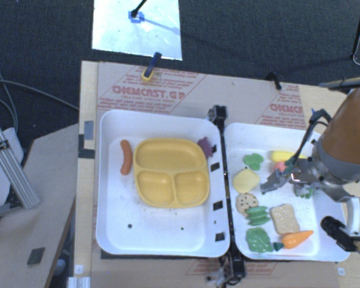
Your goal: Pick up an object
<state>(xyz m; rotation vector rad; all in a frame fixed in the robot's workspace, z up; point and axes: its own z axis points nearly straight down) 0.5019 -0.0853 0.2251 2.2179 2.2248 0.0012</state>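
**Gripper over the right bin: grasp selection**

The two-finger gripper [274,182] hangs at the right of the frame over the right white bin [329,254]; whether it is open or closed cannot be told. Just left of it lies a pale yellow rounded toy food piece [246,179], the likeliest target. It appears light, rigid and smooth, so likely slippery. Grip across its narrowest width, centred, clear of the brown speckled toy cookie [246,203] below.

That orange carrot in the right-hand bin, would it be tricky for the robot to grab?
Probably somewhat. The carrot tapers to a point, so fingers might slide toward the thin end. It looks like rounded toy plastic, likely light and stiff, and may roll if nudged. It lies close beside the bread slice, leaving little room on that side.
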